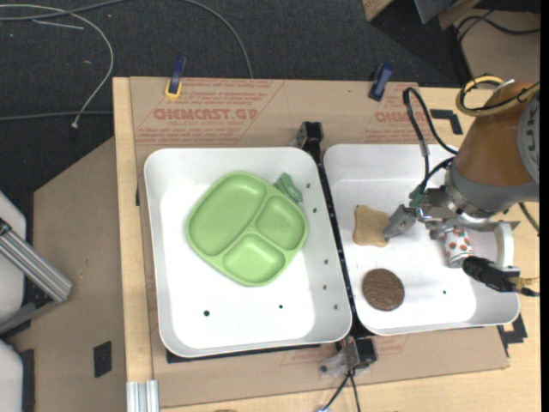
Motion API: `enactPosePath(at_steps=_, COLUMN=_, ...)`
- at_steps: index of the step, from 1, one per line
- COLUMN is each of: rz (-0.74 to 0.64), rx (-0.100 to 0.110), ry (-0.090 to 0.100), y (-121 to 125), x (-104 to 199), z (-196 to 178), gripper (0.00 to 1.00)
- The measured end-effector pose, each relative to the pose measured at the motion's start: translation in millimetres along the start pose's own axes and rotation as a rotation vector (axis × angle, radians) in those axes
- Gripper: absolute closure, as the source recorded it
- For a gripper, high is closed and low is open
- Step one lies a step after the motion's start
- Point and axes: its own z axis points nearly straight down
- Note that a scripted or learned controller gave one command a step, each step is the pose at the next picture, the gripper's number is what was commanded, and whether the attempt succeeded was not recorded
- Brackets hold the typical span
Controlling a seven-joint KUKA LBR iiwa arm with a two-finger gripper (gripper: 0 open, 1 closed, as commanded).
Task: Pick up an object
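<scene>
— Nearest the lens?
— Brown round cookie [383, 289], low in the right bin [412, 320].
— And the tool [403, 221]?
— Centre-right, just beside the tan toast piece [371, 227]; whether it's spread or pinched, I cannot tell. A small red-and-white cup [457, 247] is partly hidden under the arm.
— Toast's axis?
— Roughly up-down the frame.
— Writing?
— "CHEMCAST GP" on the bench [206, 112] cardboard.

Bright, even light falls from overhead. The two white bins [249, 333] glare close to pure white, washing out their surface detail. The green plate [247, 227] casts only a thin, soft shadow at its lower rim. The dark floor above the worktop [137, 127] looks grainy. Focus is moderately soft throughout.
</scene>
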Motion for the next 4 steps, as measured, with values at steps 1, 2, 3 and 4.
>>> enactPosePath(at_steps=1, rz=0.000, rx=-0.005, ry=0.001, y=1.4, x=0.6, z=48.0, gripper=0.00)
enactPosePath(at_steps=2, rz=0.000, rx=-0.015, ry=0.000, y=4.3, x=0.8, z=32.8, gripper=1.00)
enactPosePath(at_steps=3, rz=-0.002, rx=-0.011, ry=-0.004, y=4.2, x=2.4, z=-10.2, gripper=1.00)
enactPosePath(at_steps=4, rz=-0.002, rx=-0.015, ry=-0.004, y=4.6, x=6.3, z=-74.3, gripper=1.00)
